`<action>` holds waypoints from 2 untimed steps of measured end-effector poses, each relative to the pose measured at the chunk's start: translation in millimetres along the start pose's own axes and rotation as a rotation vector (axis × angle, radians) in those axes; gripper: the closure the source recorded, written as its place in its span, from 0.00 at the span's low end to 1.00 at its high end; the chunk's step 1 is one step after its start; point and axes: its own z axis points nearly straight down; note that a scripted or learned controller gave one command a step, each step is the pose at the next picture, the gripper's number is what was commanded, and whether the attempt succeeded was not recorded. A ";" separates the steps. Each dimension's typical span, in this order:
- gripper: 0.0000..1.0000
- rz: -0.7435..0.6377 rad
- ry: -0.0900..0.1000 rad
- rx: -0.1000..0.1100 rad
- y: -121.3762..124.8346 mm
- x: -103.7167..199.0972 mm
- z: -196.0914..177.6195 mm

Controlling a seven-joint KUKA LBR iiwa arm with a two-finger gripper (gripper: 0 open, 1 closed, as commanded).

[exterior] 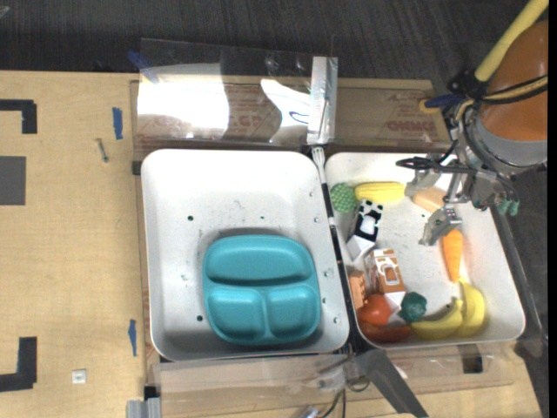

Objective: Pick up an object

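Several toys crowded the right bin (513, 320), likely heaped for grabbing. Jaws (442, 225) hung just above the carrot (452, 252), parted slightly and holding nothing.

Little can be read here. The brown cardboard strip (383, 120) behind the right-hand bin (509, 259) carries red printed lettering near its right end, but it is too blurred to make out. A small orange-and-white carton (384, 273) in that bin has printing on its face, too small to read. A black-and-white patterned card (369, 220) lies beside it, with dark shapes but no legible characters. A scrap of white paper (291, 104) behind the bins bears a blue scrawl, unreadable.
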 end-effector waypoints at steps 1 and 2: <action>0.00 0.203 0.005 0.000 -48.6 2.3 57.8; 0.00 0.220 -0.003 0.002 -105.9 30.9 139.5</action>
